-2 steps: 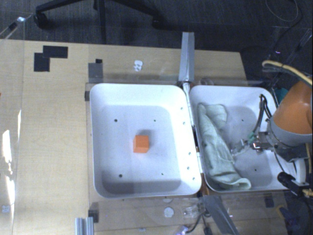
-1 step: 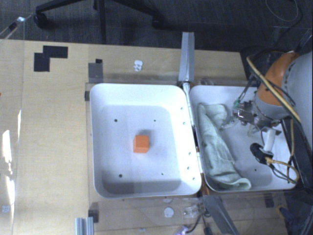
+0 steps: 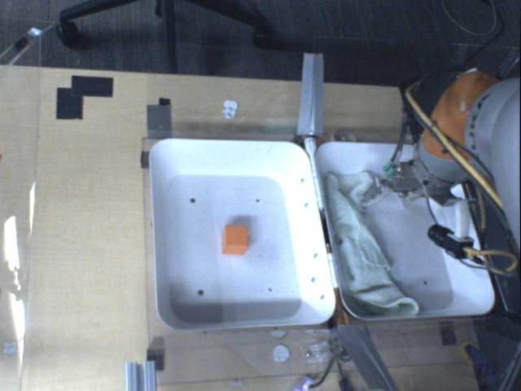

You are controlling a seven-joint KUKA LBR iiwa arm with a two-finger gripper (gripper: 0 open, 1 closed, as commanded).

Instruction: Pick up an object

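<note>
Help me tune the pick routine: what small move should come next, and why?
Probably lower the tool slightly onto the pale cloth in the right bin; it sits at the cloth's upper end, while the orange cube lies away in the left bin.

The grey KUKA arm with its orange band (image 3: 457, 104) reaches in from the right side of the camera view, its bulky rounded body filling the upper right. The orange band sits high on the arm, above the wrist, with tan and black cables looping over and below it. The wrist points leftward and slightly down over the far right part of the right bin. At its end the small metal two-finger gripper (image 3: 376, 187) hangs low above the bin's upper middle, its tip aimed to the left; whether its fingers touch anything cannot be told
</note>
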